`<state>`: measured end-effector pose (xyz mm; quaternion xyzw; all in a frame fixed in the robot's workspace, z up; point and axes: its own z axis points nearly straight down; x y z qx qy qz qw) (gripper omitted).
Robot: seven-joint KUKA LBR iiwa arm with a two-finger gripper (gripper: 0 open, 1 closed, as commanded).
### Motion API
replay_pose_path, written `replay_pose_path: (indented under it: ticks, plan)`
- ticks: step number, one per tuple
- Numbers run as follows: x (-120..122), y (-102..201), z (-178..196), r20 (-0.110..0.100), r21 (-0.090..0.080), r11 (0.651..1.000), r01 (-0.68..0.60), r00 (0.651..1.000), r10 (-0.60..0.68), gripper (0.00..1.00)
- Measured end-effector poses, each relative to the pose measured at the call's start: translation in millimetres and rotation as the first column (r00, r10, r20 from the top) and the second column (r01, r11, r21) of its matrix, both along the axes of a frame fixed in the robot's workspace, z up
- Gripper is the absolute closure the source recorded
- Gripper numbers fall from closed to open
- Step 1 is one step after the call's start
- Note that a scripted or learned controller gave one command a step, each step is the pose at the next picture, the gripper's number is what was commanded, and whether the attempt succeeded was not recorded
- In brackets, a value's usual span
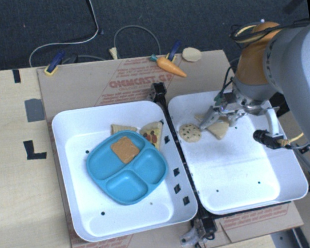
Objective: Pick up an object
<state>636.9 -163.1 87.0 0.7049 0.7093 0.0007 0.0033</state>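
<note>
In the right bin [250, 181], a round speckled cookie [190, 132] lies near the left wall. A tan wedge-shaped food piece [219, 131] lies just right of it. My gripper [213, 119] reaches in from the right and sits low over the bin's back part, directly above and touching or nearly touching the tan wedge, with the cookie a little to its left. The arm's grey body and orange band [254, 33] rise at the right.
The left bin [81, 206] holds a blue divided plate [129, 173] with a toast square [126, 149] on it. A pizza slice [154, 132] and a sandwich piece [120, 129] lie behind the plate. A toy carrot [169, 66] and a beige lump [191, 55] lie on the cardboard behind the bins.
</note>
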Motion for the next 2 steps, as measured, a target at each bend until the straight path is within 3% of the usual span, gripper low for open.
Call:
replay_pose_path:
  ticks: [1, 2]
  plan:
    - [-1, -2, 10, 0.001, 0.001, 1.000, 0.002, 1.000, -0.002, 1.00]
    - [21, 66, 45, -0.004, 0.006, 1.000, -0.002, 1.000, 0.002, 1.00]
